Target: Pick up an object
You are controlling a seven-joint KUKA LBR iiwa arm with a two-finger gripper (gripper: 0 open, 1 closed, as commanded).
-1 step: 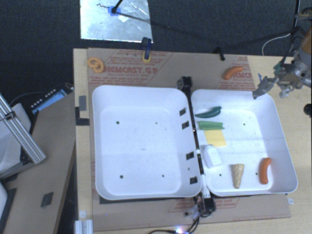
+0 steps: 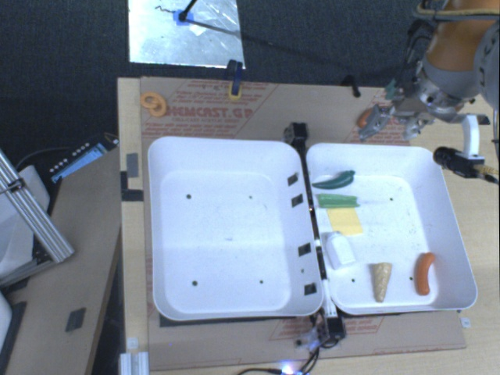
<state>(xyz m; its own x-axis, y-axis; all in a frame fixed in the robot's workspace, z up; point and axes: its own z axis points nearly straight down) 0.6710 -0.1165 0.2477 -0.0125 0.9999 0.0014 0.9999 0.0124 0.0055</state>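
Observation:
My gripper (image 2: 380, 122) hangs above the back rim of the right bin (image 2: 449, 209), near its far left corner. A small orange object (image 2: 364, 119) shows right at the gripper's tip, too small to tell whether it is held. Inside the right bin lie a dark green pod (image 2: 334, 180), a green stick (image 2: 337, 201), a yellow block (image 2: 345, 222), a white piece (image 2: 339, 250), a tan cone (image 2: 381, 280) and an orange sausage shape (image 2: 423, 273).
The left bin (image 2: 160, 233) stands beside the right one on a cardboard sheet (image 2: 203, 108). A black cylinder (image 2: 453, 159) juts in over the right bin's far right corner. A yellow ring (image 2: 153, 103) and a blue-yellow clip (image 2: 233, 80) lie at the back.

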